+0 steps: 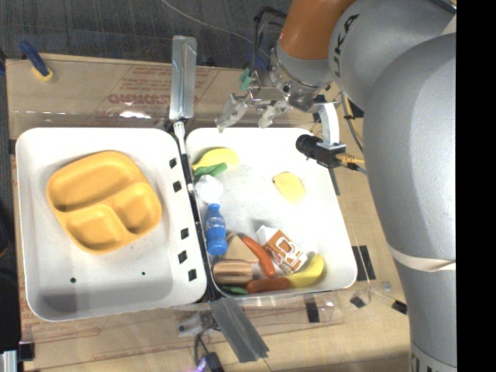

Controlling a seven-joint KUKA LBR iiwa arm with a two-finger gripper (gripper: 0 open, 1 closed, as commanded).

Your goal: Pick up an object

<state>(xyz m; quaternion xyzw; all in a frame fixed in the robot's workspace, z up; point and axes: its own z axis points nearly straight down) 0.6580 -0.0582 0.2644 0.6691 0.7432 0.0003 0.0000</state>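
Look near the top middle of the frame. Your gripper [250, 112] hangs there, just past the far rim of the right bin [339, 223]. Its jaws are spread apart, and nothing sits between them. I think it is up there so it can come down on something without bumping the bin wall.

The things you can pick are all in the right bin. A small yellow piece [289, 186] lies alone in the middle of the bin, with bare white floor all around it. That looks like the easiest one to grab, because nothing crowds it.

A yellow and green toy [212, 161] sits in the upper left corner of that bin, tight against the wall. A blue bottle [215, 229] lies along the left wall, below a small white thing. The walls there may get in the way of the jaws.

At the bottom of the bin there is a pile. A banana [311, 270], an orange carrot [256, 254], a little orange and white packet [284, 251] and a brown piece [232, 270] are all touching. Grabbing one there could push the others.

The left bin [31, 208] holds a big yellow tray [103, 198] with three parts. It lies flat and looks too wide for the jaws.

Nothing is picked up yet, so the job is just starting.
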